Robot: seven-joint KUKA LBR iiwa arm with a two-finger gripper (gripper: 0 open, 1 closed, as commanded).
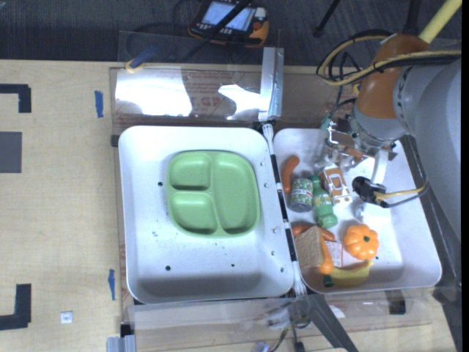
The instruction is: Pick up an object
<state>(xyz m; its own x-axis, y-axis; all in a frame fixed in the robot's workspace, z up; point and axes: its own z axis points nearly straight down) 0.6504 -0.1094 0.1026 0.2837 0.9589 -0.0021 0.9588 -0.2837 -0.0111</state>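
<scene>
left bin [139, 196] – divided tray [213, 192] | right bin [418, 266] – can [301, 193], pumpkin [360, 241], perhaps a banana [344, 274] in front

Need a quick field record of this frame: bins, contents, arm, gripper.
left bin: shallow white bin holding a green three-compartment plastic tray
right bin: shallow white bin with a cluster of toy food
right bin contents: orange toy pumpkin, yellow toy banana, brown bread-like slice, small green-labelled can, green bottle, orange carrot-like piece
arm: grey arm with orange band, reaching in from the right
gripper: gripper low over the right bin's upper cluster; grasp not confirmed
</scene>
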